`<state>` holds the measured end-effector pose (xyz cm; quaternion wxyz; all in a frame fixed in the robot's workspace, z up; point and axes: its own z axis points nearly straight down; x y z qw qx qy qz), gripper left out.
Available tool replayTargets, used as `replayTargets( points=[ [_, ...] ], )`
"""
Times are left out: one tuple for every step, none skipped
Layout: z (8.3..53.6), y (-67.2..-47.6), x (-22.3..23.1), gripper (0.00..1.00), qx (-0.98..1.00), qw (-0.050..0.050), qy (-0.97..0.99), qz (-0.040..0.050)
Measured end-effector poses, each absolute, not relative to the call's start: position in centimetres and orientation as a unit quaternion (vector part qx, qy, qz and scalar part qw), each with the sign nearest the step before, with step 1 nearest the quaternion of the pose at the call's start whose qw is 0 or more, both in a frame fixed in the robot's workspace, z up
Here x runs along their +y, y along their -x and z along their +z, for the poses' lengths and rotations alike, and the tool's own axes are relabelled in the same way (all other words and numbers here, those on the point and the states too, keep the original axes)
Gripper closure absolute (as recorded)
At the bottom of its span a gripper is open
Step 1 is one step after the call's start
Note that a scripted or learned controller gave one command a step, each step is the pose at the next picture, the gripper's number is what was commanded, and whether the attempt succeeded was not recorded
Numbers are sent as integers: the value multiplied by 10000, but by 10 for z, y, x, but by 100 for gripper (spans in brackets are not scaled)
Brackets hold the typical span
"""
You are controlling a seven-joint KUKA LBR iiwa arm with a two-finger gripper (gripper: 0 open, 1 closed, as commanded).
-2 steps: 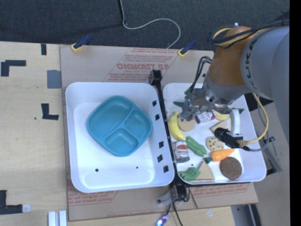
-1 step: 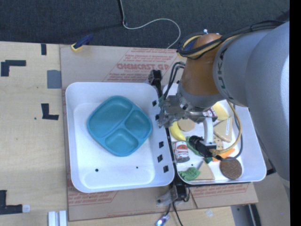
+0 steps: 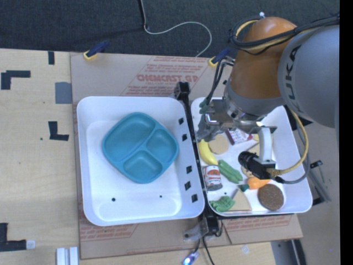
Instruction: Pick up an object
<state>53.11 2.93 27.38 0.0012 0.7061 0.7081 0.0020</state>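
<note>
The right bin holds several small items: a yellow banana, a green pod-shaped toy, a small red-labelled can, an orange piece, a brown round cookie, a green leafy piece on a tan slice, and a pale disc. My gripper hangs low over the bin's upper left part, just above the banana and the pale disc. The wrist hides whatever lies beneath it, and nothing can be made out between the fingers.
The left bin holds a blue divided plate near its middle. A black divider with clips runs between the bins. Cardboard lies under both bins. The big grey and orange arm covers the right bin's far part.
</note>
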Motion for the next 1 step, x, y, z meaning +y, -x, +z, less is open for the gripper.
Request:
replayTargets(
  points=[
    [366,-483,72,100,7100,11,-7042,36]
  ],
)
